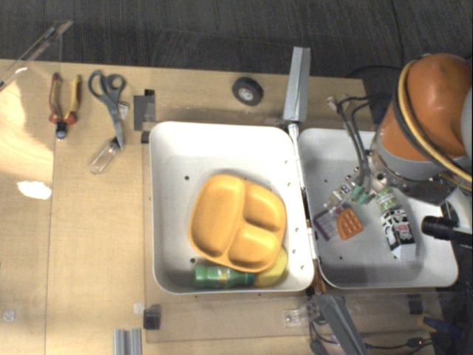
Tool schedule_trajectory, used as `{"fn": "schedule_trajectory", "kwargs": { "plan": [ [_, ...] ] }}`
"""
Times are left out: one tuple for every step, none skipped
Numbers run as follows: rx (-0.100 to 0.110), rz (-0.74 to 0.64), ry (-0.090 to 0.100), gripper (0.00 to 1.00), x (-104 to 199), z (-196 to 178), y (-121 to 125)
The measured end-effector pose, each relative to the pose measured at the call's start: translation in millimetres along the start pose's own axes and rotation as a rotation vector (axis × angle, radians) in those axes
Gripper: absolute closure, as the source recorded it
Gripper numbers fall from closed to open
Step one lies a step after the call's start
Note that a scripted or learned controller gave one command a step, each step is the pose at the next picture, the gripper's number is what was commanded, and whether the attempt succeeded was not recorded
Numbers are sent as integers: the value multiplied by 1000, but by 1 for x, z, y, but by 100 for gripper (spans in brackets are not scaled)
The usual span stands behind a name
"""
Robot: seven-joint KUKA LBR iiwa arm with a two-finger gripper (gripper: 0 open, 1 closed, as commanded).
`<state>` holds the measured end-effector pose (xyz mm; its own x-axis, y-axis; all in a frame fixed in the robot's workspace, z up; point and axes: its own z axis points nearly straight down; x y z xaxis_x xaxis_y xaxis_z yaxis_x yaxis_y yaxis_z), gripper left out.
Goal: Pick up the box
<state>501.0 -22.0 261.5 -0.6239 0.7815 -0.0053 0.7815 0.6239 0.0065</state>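
The arm hangs over the right bin, gripper low at the clutter, grip state impossible to tell. The box, white with dark print, lies just right of it, beside an orange waffle piece.

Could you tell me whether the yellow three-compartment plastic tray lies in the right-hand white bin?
No, the yellow three-compartment plastic tray lies in the left white bin, partly covering a green bottle.
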Motion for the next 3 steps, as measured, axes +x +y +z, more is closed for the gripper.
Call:
{"fn": "schedule_trajectory", "kwargs": {
  "plan": [
    [3, 398, 1, 100, 4, -6, 85],
    [3, 526, 0, 100, -81, -10, -12],
    [4, 246, 2, 100, -57, 82, -38]
  ]
}}
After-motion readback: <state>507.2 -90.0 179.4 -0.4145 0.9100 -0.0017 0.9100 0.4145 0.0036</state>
